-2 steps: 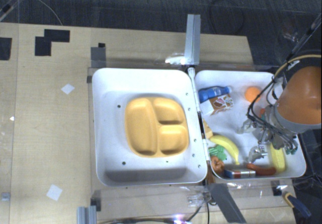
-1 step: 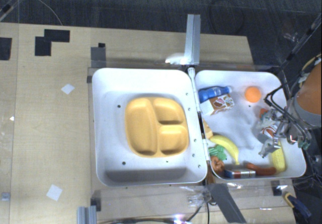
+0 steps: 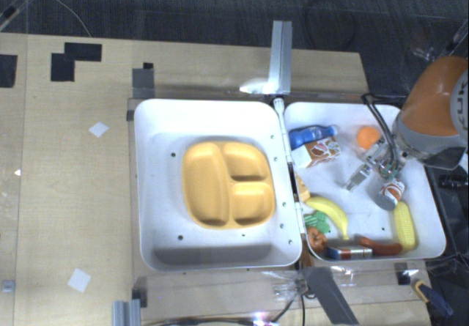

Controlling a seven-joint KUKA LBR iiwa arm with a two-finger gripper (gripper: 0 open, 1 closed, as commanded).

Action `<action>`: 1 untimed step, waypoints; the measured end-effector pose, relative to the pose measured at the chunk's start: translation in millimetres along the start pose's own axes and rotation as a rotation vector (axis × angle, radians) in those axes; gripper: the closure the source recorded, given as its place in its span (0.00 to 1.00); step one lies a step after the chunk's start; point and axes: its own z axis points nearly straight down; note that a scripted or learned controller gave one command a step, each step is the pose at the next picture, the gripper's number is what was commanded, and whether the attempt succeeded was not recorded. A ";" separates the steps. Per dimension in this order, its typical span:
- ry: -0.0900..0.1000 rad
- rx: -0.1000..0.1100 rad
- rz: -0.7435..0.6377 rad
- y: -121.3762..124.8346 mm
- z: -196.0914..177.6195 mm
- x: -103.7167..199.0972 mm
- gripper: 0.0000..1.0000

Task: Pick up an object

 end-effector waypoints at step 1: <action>0.000 0.001 0.083 -39.5 -0.4 6.0 0.00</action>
